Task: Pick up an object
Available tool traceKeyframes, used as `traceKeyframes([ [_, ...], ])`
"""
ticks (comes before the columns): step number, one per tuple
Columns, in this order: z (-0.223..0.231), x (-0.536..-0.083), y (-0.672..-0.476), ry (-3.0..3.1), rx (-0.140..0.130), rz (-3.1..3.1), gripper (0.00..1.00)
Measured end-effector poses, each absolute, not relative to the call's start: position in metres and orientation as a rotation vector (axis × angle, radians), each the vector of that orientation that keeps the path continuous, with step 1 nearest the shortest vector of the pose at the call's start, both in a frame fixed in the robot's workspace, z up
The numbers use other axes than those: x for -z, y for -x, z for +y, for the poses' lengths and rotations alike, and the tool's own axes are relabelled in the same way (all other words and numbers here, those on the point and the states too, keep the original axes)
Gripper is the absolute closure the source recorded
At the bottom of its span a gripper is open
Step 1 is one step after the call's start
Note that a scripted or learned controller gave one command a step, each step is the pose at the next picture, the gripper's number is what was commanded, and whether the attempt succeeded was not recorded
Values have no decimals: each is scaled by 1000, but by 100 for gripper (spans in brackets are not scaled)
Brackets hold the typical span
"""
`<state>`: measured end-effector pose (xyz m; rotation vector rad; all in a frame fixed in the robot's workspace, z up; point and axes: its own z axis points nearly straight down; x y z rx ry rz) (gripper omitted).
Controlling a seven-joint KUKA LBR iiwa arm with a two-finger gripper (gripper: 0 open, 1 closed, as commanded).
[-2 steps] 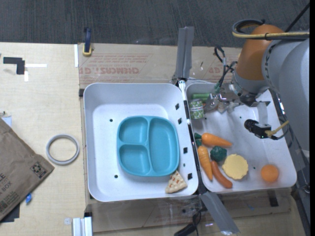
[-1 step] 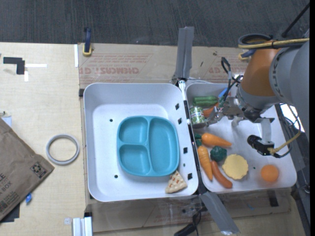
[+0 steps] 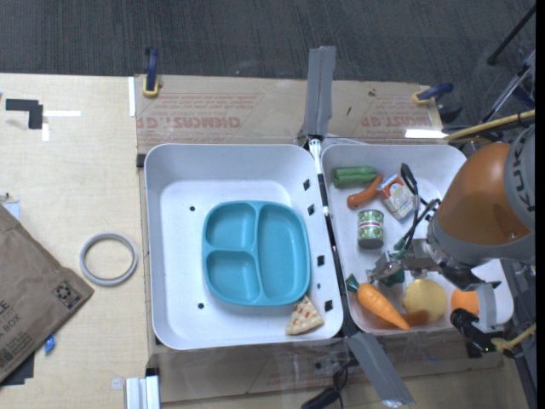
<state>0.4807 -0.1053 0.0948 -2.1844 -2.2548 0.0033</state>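
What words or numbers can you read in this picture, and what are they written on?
"CHEMCO'S, GP": my best reading of the faded red print, seen upside down, on the cardboard sheet behind the bins.
"BOX": on the brown cardboard box at the left edge; a line above it is cut off.
Small can label: too small to read.
Small red and white packet: print too blurred to read.

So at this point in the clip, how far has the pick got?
Done: the arm has reached into the right bin, and the gripper sits low among the toys, just above the carrot and beside the yellowish round toy. In hand: nothing visibly gripped; its finger state is unclear. Left: closing on one object and lifting it. The can and green vegetable lie untouched.
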Motion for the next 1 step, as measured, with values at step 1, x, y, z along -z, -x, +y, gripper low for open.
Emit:
traceKeyframes([
  [1, -106, -102, -481, 2187, -5, -2248, 100],
])
